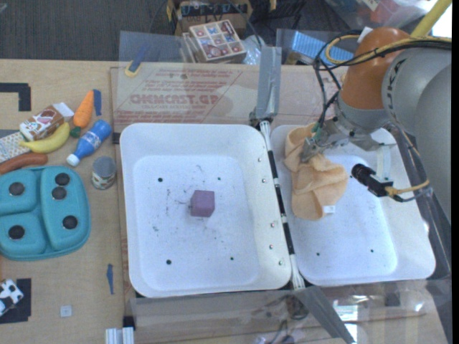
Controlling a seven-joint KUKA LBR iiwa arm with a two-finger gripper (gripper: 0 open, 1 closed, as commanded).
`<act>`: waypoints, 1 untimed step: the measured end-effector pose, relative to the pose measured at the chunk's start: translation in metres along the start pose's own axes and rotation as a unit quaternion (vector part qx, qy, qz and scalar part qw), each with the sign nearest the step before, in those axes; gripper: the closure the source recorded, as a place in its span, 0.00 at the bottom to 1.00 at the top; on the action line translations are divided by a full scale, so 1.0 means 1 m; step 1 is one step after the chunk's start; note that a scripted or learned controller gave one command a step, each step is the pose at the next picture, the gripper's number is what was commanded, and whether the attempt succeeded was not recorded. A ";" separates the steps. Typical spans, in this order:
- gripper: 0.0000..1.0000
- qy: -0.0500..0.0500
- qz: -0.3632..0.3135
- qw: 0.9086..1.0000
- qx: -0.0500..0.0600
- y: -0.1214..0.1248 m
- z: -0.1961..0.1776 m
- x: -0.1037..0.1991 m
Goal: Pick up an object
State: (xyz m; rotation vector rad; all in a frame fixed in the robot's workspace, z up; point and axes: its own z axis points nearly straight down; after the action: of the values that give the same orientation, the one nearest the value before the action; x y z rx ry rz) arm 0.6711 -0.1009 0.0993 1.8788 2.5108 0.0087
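A tan crumpled cloth lies at the left side of the right white bin, with one fold raised toward the bin's back left corner. My gripper comes down from the orange-banded wrist and sits right on the upper part of the cloth, touching it. A small purple cube rests alone near the middle of the left white bin, far from the gripper.
A black plug on a yellow cable hangs over the right bin beside the cloth. Left of the bins are a teal tray, a banana, a blue bottle and a small can. Cardboard lies behind the bins.
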 end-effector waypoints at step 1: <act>1.00 0.000 -0.053 0.999 0.003 0.004 -0.084 0.024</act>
State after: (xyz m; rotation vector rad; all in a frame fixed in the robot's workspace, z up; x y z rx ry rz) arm 0.6676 -0.0768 0.1833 1.7448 2.6102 -0.0004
